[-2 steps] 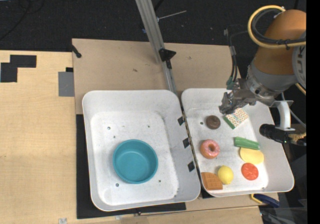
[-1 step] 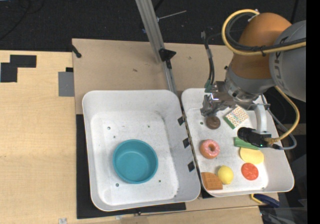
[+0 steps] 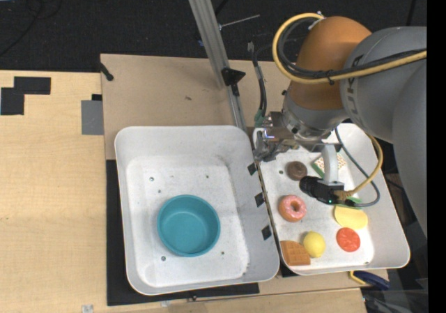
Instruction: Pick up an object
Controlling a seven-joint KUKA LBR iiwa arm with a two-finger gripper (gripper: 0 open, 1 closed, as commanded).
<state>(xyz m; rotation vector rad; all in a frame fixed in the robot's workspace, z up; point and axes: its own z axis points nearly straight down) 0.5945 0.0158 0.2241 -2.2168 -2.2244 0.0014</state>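
- Reaching in from the right with the arm (image 3: 390,74), its orange band (image 3: 331,43) standing above the far end of the right bin (image 3: 380,252).
- Hanging the gripper (image 3: 273,139) below the wrist, over the right bin's far left corner, close to the wall shared with the left bin (image 3: 174,165).
- Being unable to tell whether the gripper is wide or narrow, the wrist covering it from above.
- Lying on the right bin's floor, near the gripper but apart from it: a brown donut (image 3: 297,169).
- Lying nearer the front, close to the shared wall: a pink donut (image 3: 292,208), apart from the brown one.
- Resting to the right of the brown donut: a patterned card (image 3: 333,163), partly hidden behind a cable.
- Sitting toward the right side of that bin: a yellow fruit (image 3: 350,217), with a tomato (image 3: 348,238) just in front of it.
- Sitting in the front left corner of the right bin: a waffle (image 3: 295,254), with a lemon (image 3: 314,243) right beside it on its right.
- Standing upright in the front half of the left bin: a teal bowl (image 3: 188,224).
- Leaning over the bench (image 3: 56,186) behind the bins: a metal rail (image 3: 209,26), its lower end coming down near the bins' shared far corner.
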